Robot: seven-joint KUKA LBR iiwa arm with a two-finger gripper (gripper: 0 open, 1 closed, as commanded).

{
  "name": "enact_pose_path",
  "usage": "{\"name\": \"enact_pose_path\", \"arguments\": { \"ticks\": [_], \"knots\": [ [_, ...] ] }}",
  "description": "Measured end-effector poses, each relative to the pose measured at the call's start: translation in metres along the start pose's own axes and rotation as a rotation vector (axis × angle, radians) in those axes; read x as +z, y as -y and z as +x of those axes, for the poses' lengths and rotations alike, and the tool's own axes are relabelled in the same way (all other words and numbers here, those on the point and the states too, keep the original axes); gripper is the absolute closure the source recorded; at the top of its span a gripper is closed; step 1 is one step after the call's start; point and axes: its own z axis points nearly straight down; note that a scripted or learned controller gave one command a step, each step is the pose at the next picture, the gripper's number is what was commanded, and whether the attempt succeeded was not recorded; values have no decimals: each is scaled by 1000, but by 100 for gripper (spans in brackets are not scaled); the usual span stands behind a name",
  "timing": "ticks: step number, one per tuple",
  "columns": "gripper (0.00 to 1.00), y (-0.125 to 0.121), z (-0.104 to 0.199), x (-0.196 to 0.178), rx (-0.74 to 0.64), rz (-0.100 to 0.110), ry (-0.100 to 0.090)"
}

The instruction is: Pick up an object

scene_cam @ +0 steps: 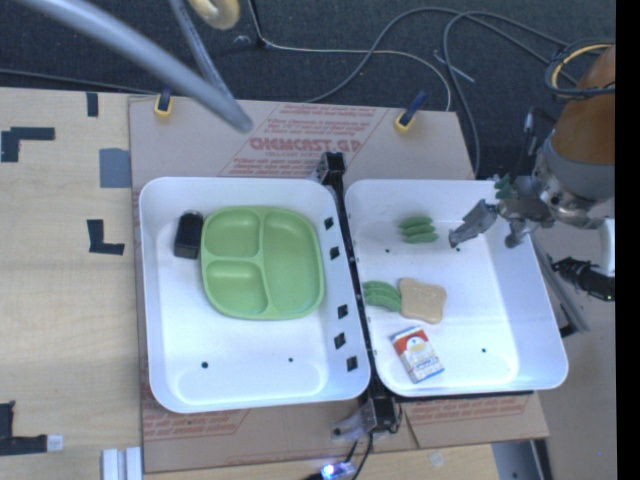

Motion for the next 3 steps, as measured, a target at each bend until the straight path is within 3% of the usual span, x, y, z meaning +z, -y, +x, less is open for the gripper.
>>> {"name": "enact_pose_path", "arguments": {
  "ticks": [1, 3],
  "knots": [
    [0, -3, 0, -8, -4, -13, 2],
    [0, 2, -13, 108, -3, -6, 2]
  ]
}}
